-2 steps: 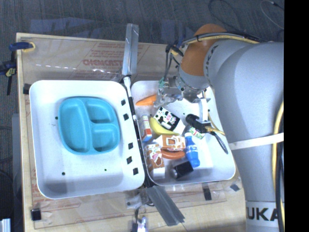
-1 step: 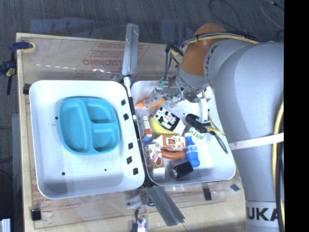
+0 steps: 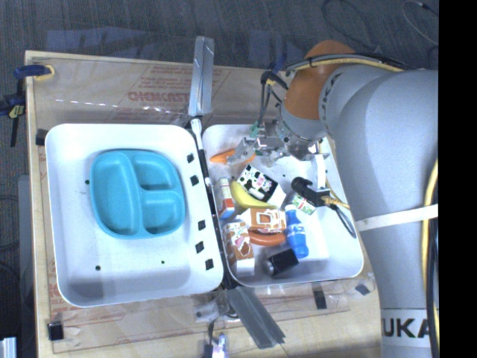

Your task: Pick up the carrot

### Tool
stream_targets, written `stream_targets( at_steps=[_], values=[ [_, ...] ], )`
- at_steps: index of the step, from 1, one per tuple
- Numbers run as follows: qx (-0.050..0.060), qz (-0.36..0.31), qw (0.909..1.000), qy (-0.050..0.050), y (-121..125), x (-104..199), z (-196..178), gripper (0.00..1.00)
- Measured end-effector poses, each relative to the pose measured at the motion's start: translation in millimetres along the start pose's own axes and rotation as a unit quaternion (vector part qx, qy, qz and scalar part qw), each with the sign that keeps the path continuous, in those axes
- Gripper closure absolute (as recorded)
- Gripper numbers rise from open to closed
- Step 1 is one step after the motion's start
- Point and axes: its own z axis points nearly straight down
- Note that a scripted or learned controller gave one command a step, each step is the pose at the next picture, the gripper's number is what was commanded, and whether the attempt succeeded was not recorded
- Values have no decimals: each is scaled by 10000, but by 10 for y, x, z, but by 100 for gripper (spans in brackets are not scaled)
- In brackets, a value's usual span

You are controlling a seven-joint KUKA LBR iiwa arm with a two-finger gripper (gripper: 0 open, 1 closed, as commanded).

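Gripper (image 3: 257, 146) sits low in the right bin (image 3: 339, 263), at its far end, under the orange band (image 3: 305, 99) of the arm (image 3: 380, 148). Can't tell its state from this angle. Carrot (image 3: 223, 155) lies just beside the gripper, on the side toward the left bin (image 3: 67, 274), against the right bin's far corner by the divider; whether it's touched or gripped, can't tell. Nearer in the right bin than the gripper: black-and-white box (image 3: 256, 183), banana (image 3: 242, 196) under it, orange ring (image 3: 266, 237), blue bottle (image 3: 297, 237), black block (image 3: 282, 261) near the close wall. A small bottle (image 3: 224, 198) lies along the divider wall. Left bin, across the divider from the right bin, holds a blue tray (image 3: 138, 192), well apart from the gripper.
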Motion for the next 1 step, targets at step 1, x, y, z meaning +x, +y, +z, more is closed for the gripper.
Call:
stream_targets(
  at_steps=[1],
  values=[
    [7,-701,9975,-1,-83,440,-189,0]
  ],
)
